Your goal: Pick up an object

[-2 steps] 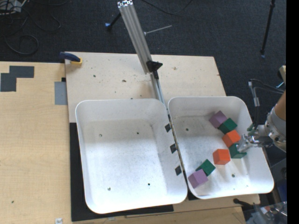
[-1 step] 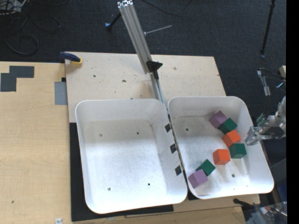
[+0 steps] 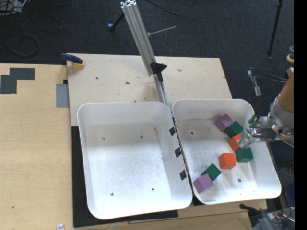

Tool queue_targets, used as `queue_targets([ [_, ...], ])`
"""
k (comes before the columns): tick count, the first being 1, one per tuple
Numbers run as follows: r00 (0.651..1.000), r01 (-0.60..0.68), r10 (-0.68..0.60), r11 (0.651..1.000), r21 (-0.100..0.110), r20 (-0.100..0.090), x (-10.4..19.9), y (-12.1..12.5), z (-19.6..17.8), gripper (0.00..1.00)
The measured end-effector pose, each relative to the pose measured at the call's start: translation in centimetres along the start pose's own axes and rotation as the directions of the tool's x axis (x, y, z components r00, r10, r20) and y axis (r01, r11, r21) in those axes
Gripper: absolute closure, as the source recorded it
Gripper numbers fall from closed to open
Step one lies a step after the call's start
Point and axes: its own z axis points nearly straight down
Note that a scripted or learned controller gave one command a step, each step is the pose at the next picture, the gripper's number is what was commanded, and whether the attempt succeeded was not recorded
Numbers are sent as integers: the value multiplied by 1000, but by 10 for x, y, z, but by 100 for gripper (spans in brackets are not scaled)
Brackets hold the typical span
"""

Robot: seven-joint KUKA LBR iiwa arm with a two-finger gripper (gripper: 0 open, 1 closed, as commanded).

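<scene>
Claw (image 3: 249, 137) sits low over the right bin (image 3: 268, 186), right at its far-right wall, reaching in from the right. Can't tell how far open it is or whether it's got hold of anything, it's too small and cluttered there.

Blocks are all bunched around it. An orange block (image 3: 234, 142) is touching or just beside the claw on its left, partly hidden. A dark green block (image 3: 234, 128) is just up-left of it, with a purple block (image 3: 222, 122) past that. Another green block (image 3: 244, 155) is just below the claw, and a second orange block (image 3: 227, 160) is down-left, near. 2 more, a green one (image 3: 211, 171) and a purple one (image 3: 202, 182), lie well apart toward the lower left. The left bin (image 3: 96, 128) is way off to the left.

To do this well, the arm probably wants to settle on 1 block, likely that nearest orange one, come down straight and close on flat sides, since the neighbours are tight and could get nudged.
</scene>
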Motion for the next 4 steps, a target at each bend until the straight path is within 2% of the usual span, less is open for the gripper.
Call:
queue_targets([
  [1,1000,0,0,1000,-1,0,50,8,-7,100],
  [4,1000,0,0,1000,2,1,210,27,20,100],
])
